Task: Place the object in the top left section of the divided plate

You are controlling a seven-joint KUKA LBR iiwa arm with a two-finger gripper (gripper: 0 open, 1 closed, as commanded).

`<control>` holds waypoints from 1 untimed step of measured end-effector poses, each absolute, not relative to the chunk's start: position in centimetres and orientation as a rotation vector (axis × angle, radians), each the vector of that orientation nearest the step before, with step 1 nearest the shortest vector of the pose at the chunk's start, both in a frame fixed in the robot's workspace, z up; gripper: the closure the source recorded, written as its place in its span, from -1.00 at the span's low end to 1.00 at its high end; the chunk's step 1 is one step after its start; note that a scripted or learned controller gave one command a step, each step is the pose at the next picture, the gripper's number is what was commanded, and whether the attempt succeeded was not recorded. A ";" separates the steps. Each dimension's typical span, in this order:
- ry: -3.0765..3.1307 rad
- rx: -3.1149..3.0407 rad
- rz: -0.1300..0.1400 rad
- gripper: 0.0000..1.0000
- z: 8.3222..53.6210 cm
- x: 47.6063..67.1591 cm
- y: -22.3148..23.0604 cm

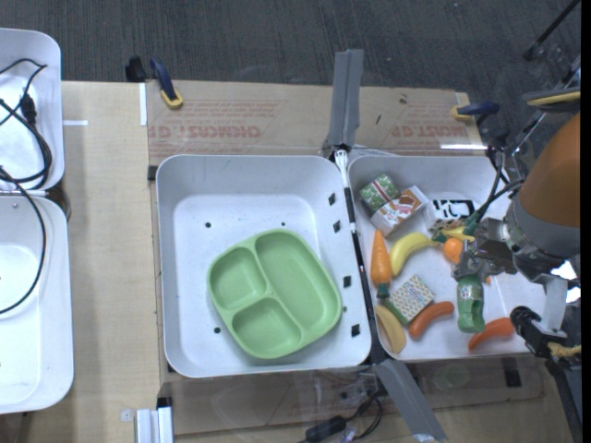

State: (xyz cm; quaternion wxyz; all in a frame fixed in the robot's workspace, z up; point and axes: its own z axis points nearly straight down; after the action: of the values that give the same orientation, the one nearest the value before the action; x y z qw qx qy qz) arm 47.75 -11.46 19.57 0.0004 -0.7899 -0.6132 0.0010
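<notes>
**Arm over the right bin, plate waiting bare**

Start at your left: the left bin (175,247) holds the green plate (274,293), lying at a tilt near its middle. All three sections look bare. Because the plate sits turned, judge for yourself which small section counts as top left; the one toward the upper left, around (238,280), seems the likeliest target.

Move across the divider to the right bin (420,169). Here lies the clutter: two small cartons (392,201) near the top, a carrot (380,258) beside a banana (411,247), a patterned packet (411,295), a second banana (390,329), a sausage (431,317), a green bottle (470,305) and another orange piece (489,332) at the lower right.

The gripper (476,258) hangs over the right part of this bin, just above the bottle and close to a small orange thing (452,247). Whether its fingers are spread or pinched I cannot tell from here, and nothing can be seen held between them. Which item is the task's object is not certain either; it is in any case in the right bin, well apart from the plate.

So you are at the picking step, I judge. Next comes a firm grasp, a clean lift above the bin walls, then a carry leftward over the divider to that small section.
</notes>
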 end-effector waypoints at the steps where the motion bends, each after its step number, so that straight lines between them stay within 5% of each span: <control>1: -2.047 -2.383 0.003 1.00 20.8 47.8 -6.4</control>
State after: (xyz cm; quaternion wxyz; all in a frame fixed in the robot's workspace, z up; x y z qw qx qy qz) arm 47.78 -6.40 20.79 0.0001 -0.7585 -0.6517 0.0011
